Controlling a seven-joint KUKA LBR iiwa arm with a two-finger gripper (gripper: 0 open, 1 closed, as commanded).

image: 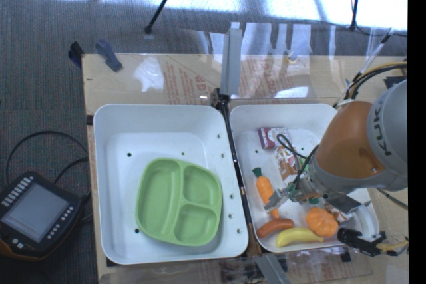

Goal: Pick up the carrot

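The carrot (263, 185) is orange with a green top and lies in the right bin (313, 111), near its left wall, pointing toward the front. My gripper (278, 199) comes in from the right under the orange wrist band and sits low at the carrot's front end, touching or just beside it. The arm's body hides the middle of the bin behind it. I see nothing lifted off the bin floor.
Near the front of the right bin lie a brown sausage (274, 227), a yellow banana (298, 236) and an orange fruit (321, 222). Snack packets (271, 137) sit toward the back. A green divided plate (180, 201) rests in the left bin (116, 143).
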